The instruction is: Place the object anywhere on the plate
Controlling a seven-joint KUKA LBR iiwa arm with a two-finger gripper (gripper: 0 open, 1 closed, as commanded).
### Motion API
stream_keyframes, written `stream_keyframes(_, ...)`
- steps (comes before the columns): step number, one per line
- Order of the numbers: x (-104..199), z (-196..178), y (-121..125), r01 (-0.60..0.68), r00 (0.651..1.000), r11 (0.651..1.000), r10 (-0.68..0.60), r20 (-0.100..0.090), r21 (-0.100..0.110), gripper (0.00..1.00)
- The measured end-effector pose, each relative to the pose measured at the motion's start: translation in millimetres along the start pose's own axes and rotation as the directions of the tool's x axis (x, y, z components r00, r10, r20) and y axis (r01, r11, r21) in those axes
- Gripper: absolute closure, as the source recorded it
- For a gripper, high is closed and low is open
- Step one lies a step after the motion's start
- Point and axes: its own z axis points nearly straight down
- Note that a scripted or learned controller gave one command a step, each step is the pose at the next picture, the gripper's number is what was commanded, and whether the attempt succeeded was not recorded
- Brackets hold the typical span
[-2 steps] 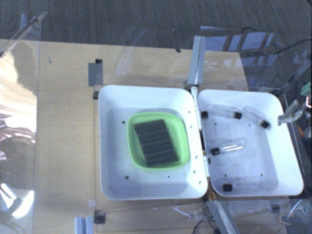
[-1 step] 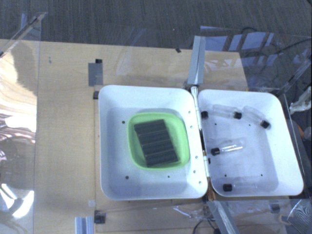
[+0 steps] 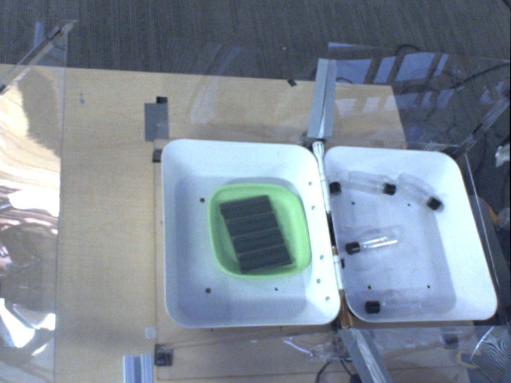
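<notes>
a lab or robot test cell, by the look of it: a pale wooden bench (image 3: pixel 96 214) on grey carpet (image 3: pixel 200 14), clear plastic guard panels (image 3: pixel 32 158) along its left and right edges, two shallow white bins (image 3: pixel 239 154) fixed side by side at the middle, metal brackets (image 3: pixel 156 120) and loose cables (image 3: pixel 327 365) at the near edge.
</notes>
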Motion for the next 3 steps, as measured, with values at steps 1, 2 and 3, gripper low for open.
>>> stream_keyframes(1, -2.5, 1.0, 1.8, -0.118, 0.993, 0.993, 0.118, 0.001, 0.002, 0.0)
stream_keyframes(2, -5.4, 1.0, 2.7, -0.203, 0.979, 0.979, 0.203, 0.001, 0.003, 0.0)
stream_keyframes(3, -4.7, 1.0, 2.5, -0.301, 0.953, 0.953, 0.301, 0.001, 0.003, 0.0)
